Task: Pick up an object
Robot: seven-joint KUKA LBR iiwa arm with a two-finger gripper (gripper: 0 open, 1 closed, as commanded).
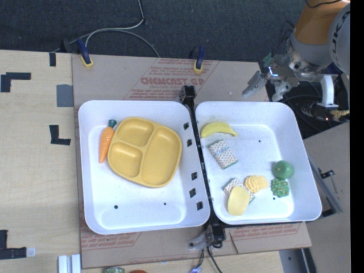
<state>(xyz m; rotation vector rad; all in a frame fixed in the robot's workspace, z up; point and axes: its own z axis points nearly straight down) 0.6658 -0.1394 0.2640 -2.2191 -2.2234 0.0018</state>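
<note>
While the arm reaches in from the upper right, its gripper hangs above the bench, just beyond the right bin's far edge, with fingers apart and nothing between them. Inside this bin lies a banana.

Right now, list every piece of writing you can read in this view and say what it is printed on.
"CHEMCAST GP" in red, on the brown board under the two white bins, just above them.
Smaller red print beside and below that line: too blurred to read.
Red print on the board's front edge below the bins: too small to read.
Patterned packet in the right bin: any print is illegible.
</note>
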